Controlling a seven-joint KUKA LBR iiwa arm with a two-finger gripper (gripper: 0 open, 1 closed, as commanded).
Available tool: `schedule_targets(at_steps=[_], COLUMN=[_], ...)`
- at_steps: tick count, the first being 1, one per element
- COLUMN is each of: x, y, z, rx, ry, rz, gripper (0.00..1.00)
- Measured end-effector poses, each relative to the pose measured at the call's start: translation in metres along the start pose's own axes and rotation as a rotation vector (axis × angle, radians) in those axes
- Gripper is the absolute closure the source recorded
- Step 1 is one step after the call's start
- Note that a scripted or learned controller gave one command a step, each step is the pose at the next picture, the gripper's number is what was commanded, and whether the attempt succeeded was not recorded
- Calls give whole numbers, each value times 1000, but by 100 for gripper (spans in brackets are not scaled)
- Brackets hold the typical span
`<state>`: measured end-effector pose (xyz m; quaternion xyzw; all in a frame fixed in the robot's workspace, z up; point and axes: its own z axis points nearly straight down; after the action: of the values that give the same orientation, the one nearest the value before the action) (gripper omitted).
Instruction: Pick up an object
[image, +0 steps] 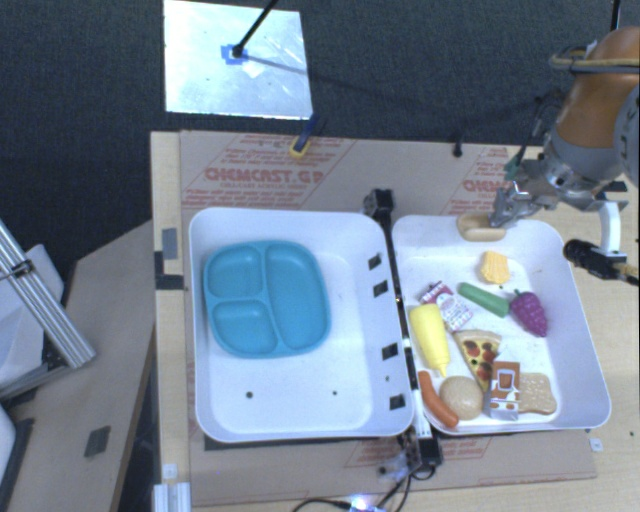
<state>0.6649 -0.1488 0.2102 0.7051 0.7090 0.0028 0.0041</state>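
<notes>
While the toy food lay heaped at the near end of the right bin (590, 395), cookie (537, 393) and pizza (478, 351) among it, the gripper (502, 212) hung at the far rim over a tan piece (481, 228), seemingly its pick. Whether its fingers were clenched I cannot tell.

Tool (500, 213) hovers over tan food piece (481, 229) in right bin (590, 395).
</notes>
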Motion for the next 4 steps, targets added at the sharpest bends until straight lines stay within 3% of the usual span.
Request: schedule_targets(at_steps=[1,2,4], x=[0,47,160], y=[1,5,-12], z=[-16,-12,-29], rx=[5,7,8], ry=[1,3,5], rz=[0,-3,-4], gripper=[100,100,100])
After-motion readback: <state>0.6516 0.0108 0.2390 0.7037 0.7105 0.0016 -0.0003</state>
